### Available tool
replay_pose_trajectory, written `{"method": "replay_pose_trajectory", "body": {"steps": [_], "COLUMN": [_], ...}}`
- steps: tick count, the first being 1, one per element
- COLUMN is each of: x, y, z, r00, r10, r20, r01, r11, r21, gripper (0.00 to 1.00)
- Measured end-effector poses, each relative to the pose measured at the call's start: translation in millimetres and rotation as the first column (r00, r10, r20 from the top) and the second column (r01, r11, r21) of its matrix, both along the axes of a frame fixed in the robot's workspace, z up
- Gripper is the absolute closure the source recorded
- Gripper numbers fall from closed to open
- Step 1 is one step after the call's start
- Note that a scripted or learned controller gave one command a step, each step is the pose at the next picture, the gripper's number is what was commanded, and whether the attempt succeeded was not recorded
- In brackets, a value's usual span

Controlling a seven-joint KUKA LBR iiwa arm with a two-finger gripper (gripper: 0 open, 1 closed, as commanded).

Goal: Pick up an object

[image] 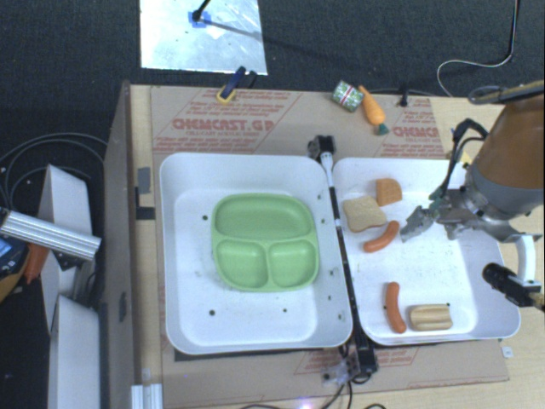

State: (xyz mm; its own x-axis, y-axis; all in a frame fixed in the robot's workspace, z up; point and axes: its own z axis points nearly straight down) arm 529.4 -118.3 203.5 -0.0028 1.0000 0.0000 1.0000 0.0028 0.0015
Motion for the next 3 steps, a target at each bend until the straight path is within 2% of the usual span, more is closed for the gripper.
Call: {"method": "replay_pose_trajectory", "body": {"steps": [1,2,3], "x": [-43.3,-41.8,14.5], "y": [24.3,24.1,89.2], "z": [-114.7,-104.0,17.6], "r00": [1.000,1.000,1.000], "r10": [-0.002,-0.001,0.001], "r20": [-0.002,0.001,0.002], "r01": [0.002,0.001,-0.001], "r11": [1.000,1.000,1.000], "r21": [0.001,0.000,0.000], "gripper": [0.00,1.00,1.00]}}
